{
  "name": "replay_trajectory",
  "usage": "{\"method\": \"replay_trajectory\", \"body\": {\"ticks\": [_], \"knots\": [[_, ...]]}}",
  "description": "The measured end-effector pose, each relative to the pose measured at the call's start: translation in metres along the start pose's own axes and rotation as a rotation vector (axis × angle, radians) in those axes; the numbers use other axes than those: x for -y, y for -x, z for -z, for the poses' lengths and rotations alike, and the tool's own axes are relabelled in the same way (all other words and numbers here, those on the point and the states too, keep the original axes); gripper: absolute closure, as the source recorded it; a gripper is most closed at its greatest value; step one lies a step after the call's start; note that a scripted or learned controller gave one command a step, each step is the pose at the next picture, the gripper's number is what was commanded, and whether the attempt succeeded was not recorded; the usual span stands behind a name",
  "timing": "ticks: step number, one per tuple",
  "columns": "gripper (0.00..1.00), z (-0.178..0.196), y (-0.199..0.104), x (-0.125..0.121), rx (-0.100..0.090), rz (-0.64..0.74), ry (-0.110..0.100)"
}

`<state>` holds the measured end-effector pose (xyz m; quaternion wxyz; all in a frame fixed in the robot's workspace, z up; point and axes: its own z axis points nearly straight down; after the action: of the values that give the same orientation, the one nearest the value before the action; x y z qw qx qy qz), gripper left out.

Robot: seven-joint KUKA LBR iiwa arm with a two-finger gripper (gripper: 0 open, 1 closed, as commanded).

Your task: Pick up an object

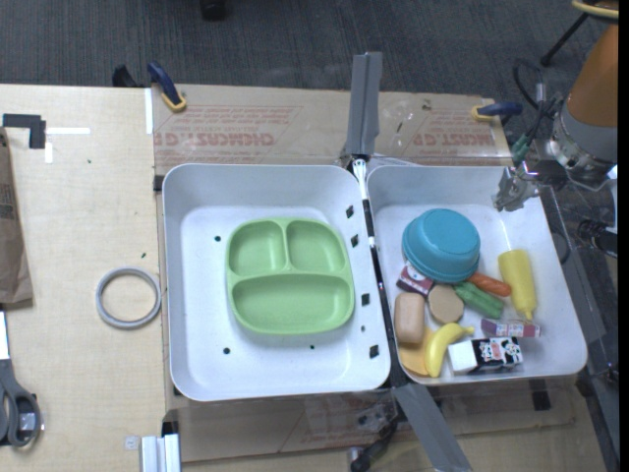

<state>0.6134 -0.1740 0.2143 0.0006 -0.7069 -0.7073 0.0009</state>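
Note:
The right bin (560,264) holds a heap of toy items. An upturned blue bowl (442,244) lies at its back, with a yellow bottle (518,278) to the right. Between them lie an orange carrot (488,285) and a green vegetable (479,300). Nearer the front are a bread loaf (410,318), a round biscuit (446,306), a banana (437,347), a black-and-white carton (486,354) and a small pink box (511,329). My gripper (513,193) hangs over the bin's back right corner, apart from all of them, up and to the right of the bowl.
The left bin (187,264) carries a green divided plate (290,275). A grey post (365,106) stands behind the seam between the bins. On the bench lie a tape ring (129,296) and scissors (18,416) at the left. Blue clamps (167,87) (496,111) grip the back board.

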Motion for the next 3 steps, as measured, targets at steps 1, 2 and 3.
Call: {"method": "replay_trajectory", "body": {"ticks": [1, 2, 3], "knots": [[0.0, -0.048, -0.02, -0.01, 0.0, 0.254, 0.0], [0.0, -0.089, -0.006, 0.013, 0.007, 0.036, 0.031], [0.0, -0.034, 0.049, -0.021, 0.002, -0.086, 0.004]]}}
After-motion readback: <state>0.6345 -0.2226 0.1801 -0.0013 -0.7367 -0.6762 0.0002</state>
